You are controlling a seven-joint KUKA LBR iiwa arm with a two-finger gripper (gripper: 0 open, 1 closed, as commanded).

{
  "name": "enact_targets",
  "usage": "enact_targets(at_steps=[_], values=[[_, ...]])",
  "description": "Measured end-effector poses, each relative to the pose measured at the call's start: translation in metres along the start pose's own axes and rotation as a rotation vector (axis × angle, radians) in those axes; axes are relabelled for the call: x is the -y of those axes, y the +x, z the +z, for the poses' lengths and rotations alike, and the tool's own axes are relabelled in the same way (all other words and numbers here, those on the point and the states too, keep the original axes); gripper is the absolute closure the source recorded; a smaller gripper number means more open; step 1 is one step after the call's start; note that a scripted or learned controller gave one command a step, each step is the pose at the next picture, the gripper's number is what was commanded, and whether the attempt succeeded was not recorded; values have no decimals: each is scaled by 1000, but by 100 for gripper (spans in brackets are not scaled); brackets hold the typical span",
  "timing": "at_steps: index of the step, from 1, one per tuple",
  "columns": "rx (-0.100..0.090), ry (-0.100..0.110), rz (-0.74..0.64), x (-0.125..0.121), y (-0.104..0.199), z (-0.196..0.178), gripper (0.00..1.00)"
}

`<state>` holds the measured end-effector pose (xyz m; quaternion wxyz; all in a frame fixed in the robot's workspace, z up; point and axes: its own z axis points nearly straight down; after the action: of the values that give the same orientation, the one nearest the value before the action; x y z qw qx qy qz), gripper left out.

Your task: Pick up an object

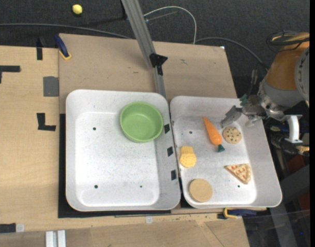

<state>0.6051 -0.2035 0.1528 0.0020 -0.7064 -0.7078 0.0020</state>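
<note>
The right bin point(260, 153) holds an orange toy carrot point(213, 131) lying at a slant, a round chip cookie point(231, 135) just to its right, a yellow corn piece point(187, 157), a pizza slice point(239, 172) and a tan round biscuit point(200, 190). In the left bin point(95, 153), a green bowl point(141, 121) stands at the back right corner. My gripper point(231, 118) hangs over the back right part of the right bin, just above the cookie and right of the carrot's tip. I see nothing in it.
A grey pole point(142, 30) slants up from the bench behind the divide between the bins. Cables run across the dark floor at the back. A small yellow ball point(77, 9) lies far off at the top left.
</note>
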Motion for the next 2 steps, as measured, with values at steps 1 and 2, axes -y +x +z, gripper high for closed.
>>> enact_targets(at_steps=[1, 2], values=[[1, -11, 1, 4, 0, 38, 0], [7, -17, -1, -1, -1, 58, 0]])
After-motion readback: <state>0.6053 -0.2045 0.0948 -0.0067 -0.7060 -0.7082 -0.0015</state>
